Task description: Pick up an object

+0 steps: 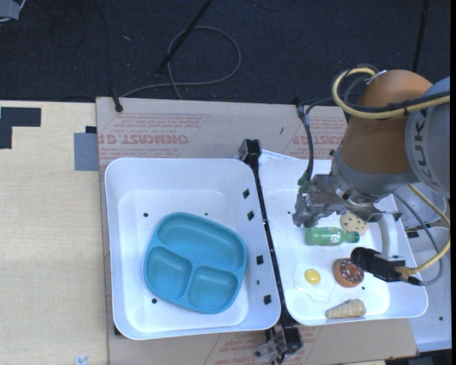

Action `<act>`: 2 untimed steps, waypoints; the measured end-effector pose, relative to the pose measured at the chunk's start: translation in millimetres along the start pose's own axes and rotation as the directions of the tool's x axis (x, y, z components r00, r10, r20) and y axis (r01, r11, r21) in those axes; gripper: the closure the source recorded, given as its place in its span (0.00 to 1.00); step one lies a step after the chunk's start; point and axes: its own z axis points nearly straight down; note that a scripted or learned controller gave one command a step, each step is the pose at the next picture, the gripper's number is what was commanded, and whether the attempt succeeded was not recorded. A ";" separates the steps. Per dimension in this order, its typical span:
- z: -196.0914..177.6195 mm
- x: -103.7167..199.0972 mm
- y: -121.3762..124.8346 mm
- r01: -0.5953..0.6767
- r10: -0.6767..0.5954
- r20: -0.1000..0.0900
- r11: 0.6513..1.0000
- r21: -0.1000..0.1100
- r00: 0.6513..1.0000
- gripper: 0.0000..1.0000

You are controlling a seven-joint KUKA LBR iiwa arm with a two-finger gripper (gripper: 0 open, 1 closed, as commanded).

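I see my gripper (pixel 313 211) over the green bottle (pixel 330 236), jaws' state unclear; fried egg (pixel 311 278), donut (pixel 348 273) and cone (pixel 346 309) crowd nearby

The bench (pixel 38 226) has a pale wood top. A cardboard sheet (pixel 182 131) with red print lies on it, and the two white bins rest on that sheet: the left bin (pixel 129 181) and the right bin (pixel 410 303), side by side, touching.
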 end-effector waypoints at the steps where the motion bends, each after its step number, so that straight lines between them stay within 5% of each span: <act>1: -5.1 53.7 -2.2 0.001 -0.001 0.000 1.000 -0.003 1.000 1.00; 2: 10.4 109.3 -13.8 0.001 -0.001 0.001 1.000 0.001 1.000 1.00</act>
